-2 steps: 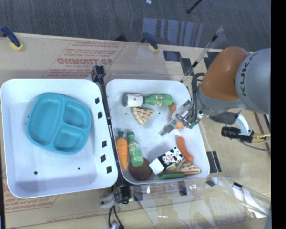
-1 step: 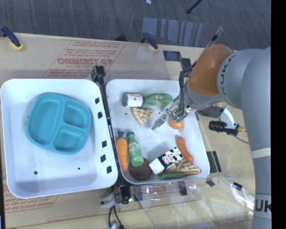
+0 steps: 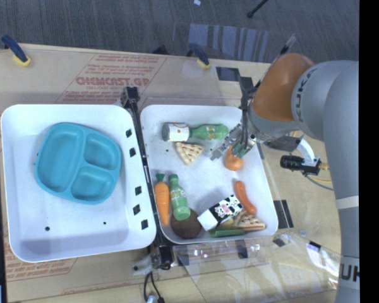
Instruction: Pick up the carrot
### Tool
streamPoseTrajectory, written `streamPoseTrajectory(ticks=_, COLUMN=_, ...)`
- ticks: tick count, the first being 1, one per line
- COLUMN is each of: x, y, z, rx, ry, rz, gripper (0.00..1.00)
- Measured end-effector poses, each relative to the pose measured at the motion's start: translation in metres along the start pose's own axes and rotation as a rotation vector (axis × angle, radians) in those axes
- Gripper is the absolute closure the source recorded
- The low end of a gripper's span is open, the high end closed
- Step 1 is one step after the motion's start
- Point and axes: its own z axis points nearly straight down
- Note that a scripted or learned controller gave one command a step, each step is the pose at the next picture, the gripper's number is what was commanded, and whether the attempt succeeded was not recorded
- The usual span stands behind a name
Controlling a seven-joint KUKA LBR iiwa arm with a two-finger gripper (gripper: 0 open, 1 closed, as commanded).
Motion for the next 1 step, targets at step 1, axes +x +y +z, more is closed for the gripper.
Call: streamPoseTrajectory(ticks=1, x=0.0097, y=0.0077, z=-0.1116, rx=-0.006, ry=0.002, rz=-0.466, gripper=1.00)
